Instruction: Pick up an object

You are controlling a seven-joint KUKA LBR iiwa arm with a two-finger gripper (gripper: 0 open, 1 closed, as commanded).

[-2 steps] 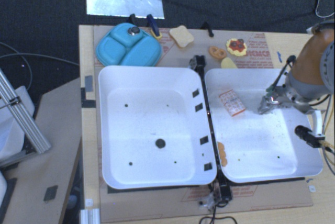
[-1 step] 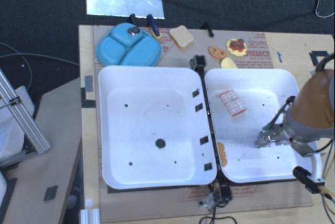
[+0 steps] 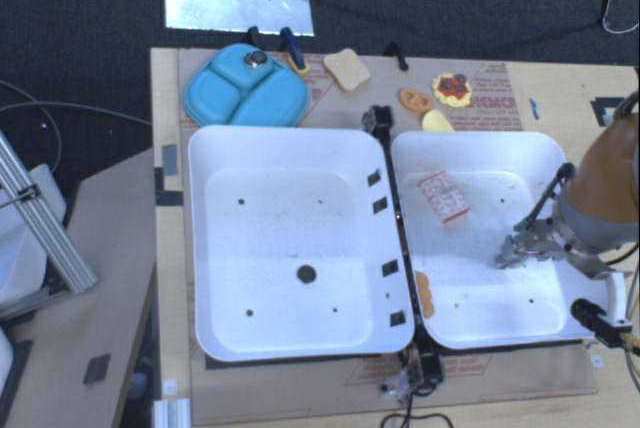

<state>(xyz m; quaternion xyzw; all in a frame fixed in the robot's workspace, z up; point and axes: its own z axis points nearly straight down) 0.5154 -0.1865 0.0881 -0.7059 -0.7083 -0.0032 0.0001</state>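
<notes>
A small red-and-white patterned packet (image 3: 443, 196) lies flat in the right bin (image 3: 480, 148), towards its back left. An orange piece (image 3: 423, 294) rests against that bin's left wall near the front. A small dark round object (image 3: 307, 273) sits on the floor of the left bin (image 3: 280, 144). My gripper (image 3: 508, 256) hangs low over the right half of the right bin, well to the right of the packet and somewhat nearer the front. Nothing shows in its grasp. The arm's orange band (image 3: 610, 178) rises behind it at the right edge.
Behind the bins on the bench lie a blue compartment dish (image 3: 245, 88), a slice of toast (image 3: 347, 69), a pretzel (image 3: 414, 100), a small pizza-like toy (image 3: 452, 89) and a yellow piece (image 3: 436, 121). Black clips (image 3: 385, 206) line the wall between the bins.
</notes>
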